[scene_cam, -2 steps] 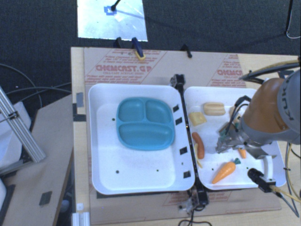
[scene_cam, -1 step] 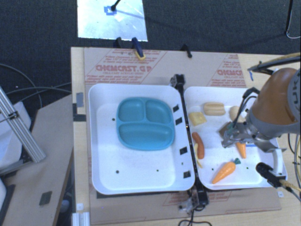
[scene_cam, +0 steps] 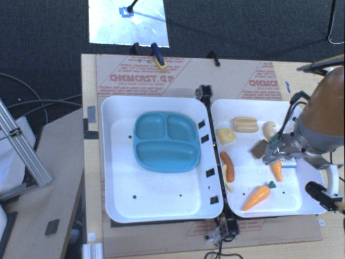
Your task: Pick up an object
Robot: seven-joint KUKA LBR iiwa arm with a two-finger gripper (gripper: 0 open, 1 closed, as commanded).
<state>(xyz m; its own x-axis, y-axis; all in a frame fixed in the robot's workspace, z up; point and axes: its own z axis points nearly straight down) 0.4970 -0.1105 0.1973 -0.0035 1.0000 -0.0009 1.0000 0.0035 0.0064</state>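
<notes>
Carrot (scene_cam: 257, 196) lies near (below) pincer (scene_cam: 274, 152).

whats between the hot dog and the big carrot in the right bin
Mostly bare white bin floor. In the camera view, the hot dog and the big carrot lie apart, with just a small yellowish scrap below the hot dog's lower end.

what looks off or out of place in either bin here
Nothing looks spilled or damaged. The blue divided plate sits flat in the left bin. In the right bin, toy foods lie scattered loosely: a carrot, a hot dog, a bread roll, near the gripper.
</notes>
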